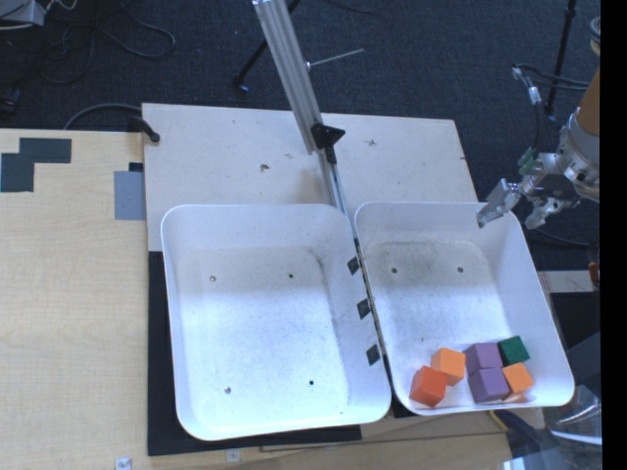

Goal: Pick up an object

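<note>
Camera view puts the gripper (517, 204) over the far right corner of the right bin (534, 267), at the rim, with the arm (588, 135) reaching in from the right. Its 2 fingers look spread apart, with nothing between them.

All 6 blocks sit in the right bin's near right corner, well apart from the gripper, which hangs at the opposite end of that bin. They are packed touching one another: 2 purple blocks (484, 370) in the middle, a green block (513, 350) at the far right of the cluster, an orange block (517, 378) just nearer than the green one, another orange block (449, 362) on the left, and a red-orange block (428, 386) at the near left edge. They probably gathered there because the bin tilts or they slid against its wall.

No pick has begun. The gripper likely waits high at the corner so the bin stays unobstructed. The red-orange block, standing on the cluster's outer edge, looks easiest to grasp; the tight packing could block fingers elsewhere.

The left bin (196, 262) shares a divider with the right bin.
</note>
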